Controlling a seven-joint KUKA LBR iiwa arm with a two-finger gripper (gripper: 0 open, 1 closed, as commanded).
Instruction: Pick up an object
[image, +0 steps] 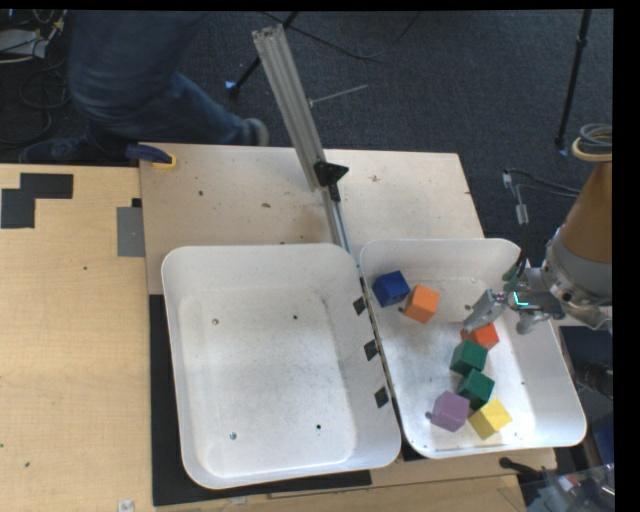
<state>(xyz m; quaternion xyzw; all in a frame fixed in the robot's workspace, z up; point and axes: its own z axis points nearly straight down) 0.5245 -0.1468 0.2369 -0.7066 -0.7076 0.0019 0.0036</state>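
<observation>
Down at the near edge of the right bin (545, 425) sit a yellow cube (489, 418) and a purple cube (450, 410), just beside each other, the purple one to the left. Touching the yellow one from above is a dark green block (477, 386), and a second green block (467, 356) lies right behind that, the two stacked into a short column running away from the camera. At the head of that column is a red-orange block (485, 335), and my gripper (488, 312) hangs directly over it, reaching in from the right side of the bin. My fingers (482, 306) look slightly apart, angled down toward the red-orange block, but I cannot say for certain that they touch it, and nothing sits plainly between them. A small green light glows on my wrist body (520, 297).

Farther back in the same bin, well apart from the cluster, an orange cube (422, 302) and a blue cube (391, 288) rest close together near the divider between the bins. To the left is the left bin (190, 300), its white floor speckled with a few dark marks. Both bins rest on a pale wooden bench (240, 195), and a grey metal rail (292, 95) slants across it from the far side down to the bins' shared edge.
</observation>
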